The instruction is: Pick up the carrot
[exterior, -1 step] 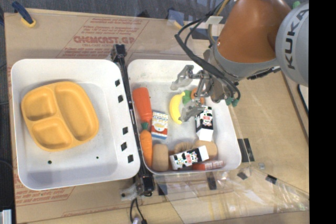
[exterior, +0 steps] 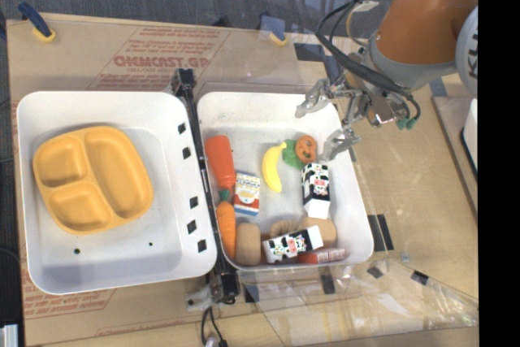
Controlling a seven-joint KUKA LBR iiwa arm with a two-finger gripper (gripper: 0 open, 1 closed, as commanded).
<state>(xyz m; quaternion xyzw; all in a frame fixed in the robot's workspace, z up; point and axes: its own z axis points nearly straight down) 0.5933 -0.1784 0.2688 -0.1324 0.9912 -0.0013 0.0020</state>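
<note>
Two white bins (exterior: 49,272) sit on my brown table (exterior: 422,199), grey floor behind. My fingers (exterior: 329,122) hang apart, holding nothing, over the right bin's back corner. The carrot (exterior: 226,229) lies along that bin's left wall.

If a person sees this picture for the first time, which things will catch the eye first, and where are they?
The yellow tray lies alone in the left bin. The right bin is crowded with toy food, with the carrot along its left wall. The gripper hangs open over that bin's far right corner, holding nothing.
</note>
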